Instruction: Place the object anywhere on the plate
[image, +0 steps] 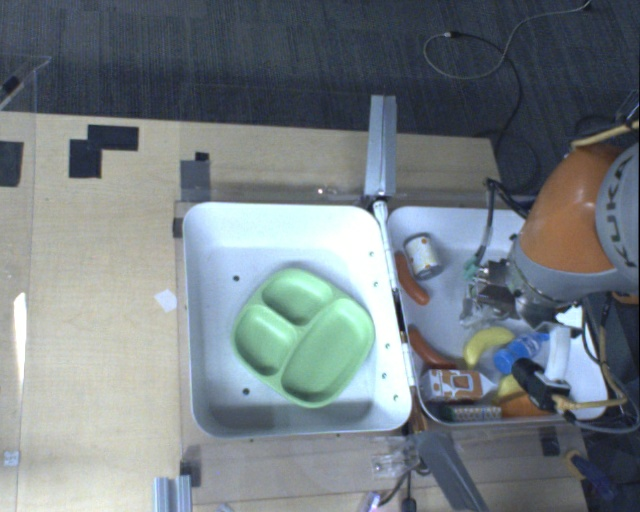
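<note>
A green plate with three compartments lies tilted in the left white bin. The right bin holds a small tin can, two red sausages, a yellow banana, a blue item, a brown carton and an orange piece. My gripper hangs low over the right bin, just above the banana and right of the can. The orange-banded arm covers the bin's right part.
A metal divider post stands between the two bins at the back. Black markers lie on the wooden bench at the left. A cable loops on the dark floor beyond the bench.
</note>
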